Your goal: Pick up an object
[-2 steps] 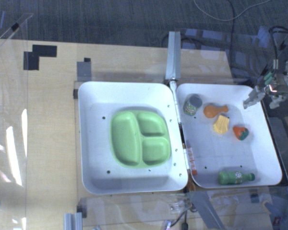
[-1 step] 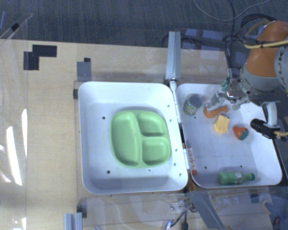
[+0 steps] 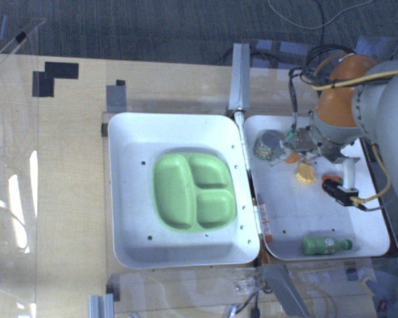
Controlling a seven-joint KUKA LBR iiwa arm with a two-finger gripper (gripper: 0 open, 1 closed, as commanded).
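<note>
Left bin point(image 3: 119, 197): green divided tray point(image 3: 194, 189), rigid, too wide to pinch. Right bin point(image 3: 285, 234): small tin point(image 3: 267, 146) at the upper left, looks stiff and slippery, take across the sides. Gripper point(image 3: 296, 146) low just beside it, near an orange piece point(image 3: 291, 157) and yellow piece point(image 3: 305, 173); opening: can't tell. Green bottle point(image 3: 326, 245) at the front, likely light, rolls.

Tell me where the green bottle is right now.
The green bottle lies on its side near the front edge of the right bin, well apart from the gripper at the bin's far end.
</note>
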